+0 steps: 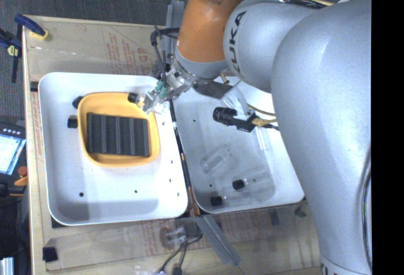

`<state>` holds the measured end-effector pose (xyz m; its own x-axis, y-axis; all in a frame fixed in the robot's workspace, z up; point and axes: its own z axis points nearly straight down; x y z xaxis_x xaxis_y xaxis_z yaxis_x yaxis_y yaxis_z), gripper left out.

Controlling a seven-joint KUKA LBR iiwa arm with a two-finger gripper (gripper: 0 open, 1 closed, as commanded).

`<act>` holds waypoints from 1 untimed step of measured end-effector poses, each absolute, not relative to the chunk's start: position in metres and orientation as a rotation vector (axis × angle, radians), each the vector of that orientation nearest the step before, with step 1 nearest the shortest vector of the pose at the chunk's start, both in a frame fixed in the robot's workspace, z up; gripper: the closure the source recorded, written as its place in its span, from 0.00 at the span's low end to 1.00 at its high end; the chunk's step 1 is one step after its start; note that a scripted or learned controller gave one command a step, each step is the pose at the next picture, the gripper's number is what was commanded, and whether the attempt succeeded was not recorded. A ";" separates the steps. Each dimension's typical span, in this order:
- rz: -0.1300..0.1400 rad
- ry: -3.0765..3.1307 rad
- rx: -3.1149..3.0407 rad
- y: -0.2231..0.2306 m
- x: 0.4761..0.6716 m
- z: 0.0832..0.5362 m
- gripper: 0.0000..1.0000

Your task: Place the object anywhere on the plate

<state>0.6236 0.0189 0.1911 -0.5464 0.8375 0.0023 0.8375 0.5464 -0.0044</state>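
My pincer hangs over the far right corner of the yellow plate, right by the wall between the two bins. How far it is open, I cannot tell from up here; the tip is a small pale blur. Just at that tip sits a small dark object, on the plate's far rim near that same corner. It is touching or nearly touching my pincer, and whether I have hold of it I cannot say.

The plate carries a dark ridged panel in its middle and lies in the far half of the white bin on the view's left. Two more black bits lie on the bin floor beside it: one off the plate's far left corner, another just off its left edge.

Across the wall, the other white bin holds a clear, hard-to-read item around its middle. Near its front edge there are two little black pieces, the second close to the front left corner.

My orange band looms over the far edge of both bins. A blue clamp grips the far left corner of the bench.
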 end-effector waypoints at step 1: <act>0.004 -2.759 -1.494 0.019 0.624 0.191 0.00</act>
